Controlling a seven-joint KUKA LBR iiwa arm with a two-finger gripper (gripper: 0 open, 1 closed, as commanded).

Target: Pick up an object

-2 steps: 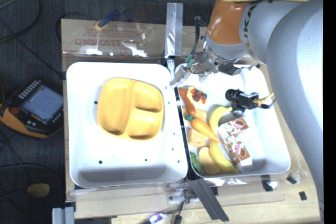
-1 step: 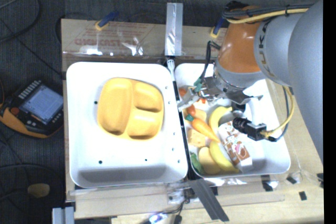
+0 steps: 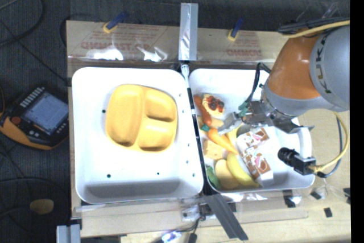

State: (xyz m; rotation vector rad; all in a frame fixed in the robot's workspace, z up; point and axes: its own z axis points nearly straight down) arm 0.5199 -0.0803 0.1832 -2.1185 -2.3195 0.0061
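Dark carpet surrounds the bench [image 3: 85, 31], where the left white bin [image 3: 91, 168] holds a yellow divided plastic tray [image 3: 141, 116] and the right white bin [image 3: 304, 179] holds piled toy food [image 3: 227, 145] beneath the grey, orange-banded arm's gripper [image 3: 256, 114], whose jaws I cannot tell apart.

My toy food is lying in a pile in the right bin [image 3: 196, 79], against its left wall. A pizza slice [image 3: 211, 105] is sitting near the back. A carrot [image 3: 219, 139] and cheese [image 3: 212, 150] are lying in the middle. A banana [image 3: 236, 171] and a box [image 3: 256, 156] are resting by the front edge.
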